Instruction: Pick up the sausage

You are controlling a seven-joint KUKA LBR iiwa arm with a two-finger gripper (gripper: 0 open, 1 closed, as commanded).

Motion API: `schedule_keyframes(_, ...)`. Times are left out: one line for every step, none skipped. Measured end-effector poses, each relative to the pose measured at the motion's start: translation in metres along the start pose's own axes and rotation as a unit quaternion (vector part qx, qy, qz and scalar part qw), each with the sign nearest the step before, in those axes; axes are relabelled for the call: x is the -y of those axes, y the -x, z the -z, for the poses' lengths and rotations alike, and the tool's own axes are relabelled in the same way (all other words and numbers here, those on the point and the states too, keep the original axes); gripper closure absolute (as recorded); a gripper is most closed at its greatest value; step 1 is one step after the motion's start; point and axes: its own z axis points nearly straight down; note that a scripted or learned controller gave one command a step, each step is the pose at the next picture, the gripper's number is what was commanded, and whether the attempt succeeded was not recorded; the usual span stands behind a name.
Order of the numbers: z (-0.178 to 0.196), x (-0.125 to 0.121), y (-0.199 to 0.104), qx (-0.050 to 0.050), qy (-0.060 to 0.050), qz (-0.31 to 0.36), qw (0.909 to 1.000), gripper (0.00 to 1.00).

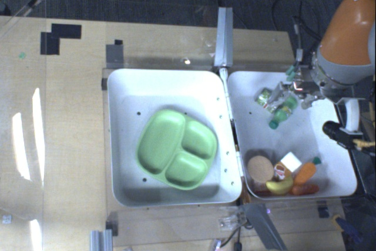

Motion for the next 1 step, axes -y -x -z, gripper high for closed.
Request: schedule_keyframes(-0.1075,0.0293,0.0548,0.0,0.0,0.036,0.9993,0.0)
